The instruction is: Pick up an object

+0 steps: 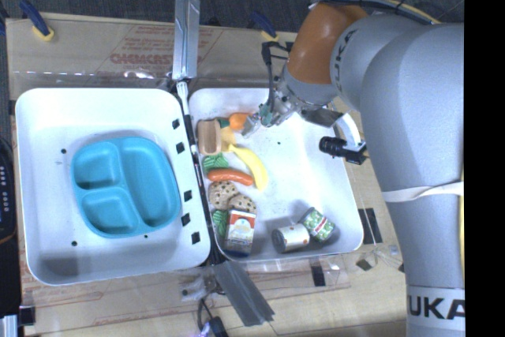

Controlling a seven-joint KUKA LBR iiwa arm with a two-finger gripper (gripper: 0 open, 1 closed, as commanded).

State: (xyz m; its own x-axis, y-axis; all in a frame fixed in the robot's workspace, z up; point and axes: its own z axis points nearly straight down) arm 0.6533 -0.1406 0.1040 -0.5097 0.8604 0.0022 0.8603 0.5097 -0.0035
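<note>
Honestly we couldn't tell the gripper (264, 118) jaw state; the small orange fruit (237, 121) sat just beside its tip, so we judged centering over it before closing mattered most.

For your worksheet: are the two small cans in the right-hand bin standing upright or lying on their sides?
Lying on their sides. The silver can shows its round end facing left, and the green-labelled can lies tilted beside it, near the right bin's front edge.

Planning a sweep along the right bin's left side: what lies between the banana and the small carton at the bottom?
In the camera view, a carrot and cookies lie between the banana and the carton.
</note>
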